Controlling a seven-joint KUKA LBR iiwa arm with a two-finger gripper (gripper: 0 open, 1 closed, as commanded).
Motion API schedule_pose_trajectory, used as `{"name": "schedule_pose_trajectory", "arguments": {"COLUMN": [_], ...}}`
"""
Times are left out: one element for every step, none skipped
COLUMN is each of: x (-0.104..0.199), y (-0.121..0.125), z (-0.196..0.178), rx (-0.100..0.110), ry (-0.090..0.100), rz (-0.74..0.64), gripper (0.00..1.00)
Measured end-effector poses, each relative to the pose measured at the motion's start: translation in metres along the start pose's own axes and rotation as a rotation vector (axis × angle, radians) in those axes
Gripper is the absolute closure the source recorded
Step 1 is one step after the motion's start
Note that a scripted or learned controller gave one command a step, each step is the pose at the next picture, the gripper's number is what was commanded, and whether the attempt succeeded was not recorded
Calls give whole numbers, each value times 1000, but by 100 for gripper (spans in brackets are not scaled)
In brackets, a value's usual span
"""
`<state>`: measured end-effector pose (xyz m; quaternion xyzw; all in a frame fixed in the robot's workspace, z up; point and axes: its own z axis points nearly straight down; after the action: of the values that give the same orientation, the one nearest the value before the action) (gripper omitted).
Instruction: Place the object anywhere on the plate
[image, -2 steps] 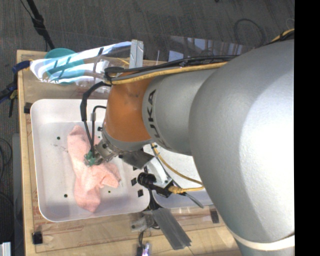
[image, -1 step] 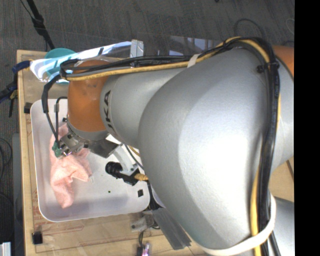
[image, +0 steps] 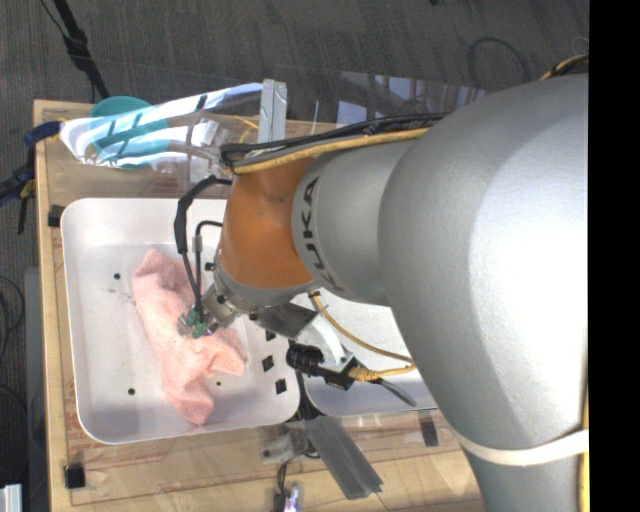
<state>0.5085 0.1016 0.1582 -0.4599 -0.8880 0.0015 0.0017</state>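
Across the floor of the left white bin (image: 95, 300) lies a pink cloth (image: 175, 335), rumpled and elongated. Judged light, limp and non-fragile; best pinched at a raised fold near its middle. Gripper (image: 197, 322) sits over the cloth's centre; its grasp state cannot be determined. Bin is smooth, shallow, round-cornered plastic.

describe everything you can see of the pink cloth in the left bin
The pink cloth is a soft, crumpled piece of fabric, pale salmon in colour, lying loose on the floor of the left white bin. It runs as a long bunched strip from the bin's upper middle down toward its lower edge, with folds and wrinkles throughout. The arm's wrist end, with a small green part, sits over its right side and covers part of it. It looks limp and flat rather than lifted.
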Motion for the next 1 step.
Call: {"name": "schedule_pose_trajectory", "arguments": {"x": [30], "y": [78], "z": [63], "rx": [-4], "ry": [-2], "rz": [-69], "gripper": [100]}}
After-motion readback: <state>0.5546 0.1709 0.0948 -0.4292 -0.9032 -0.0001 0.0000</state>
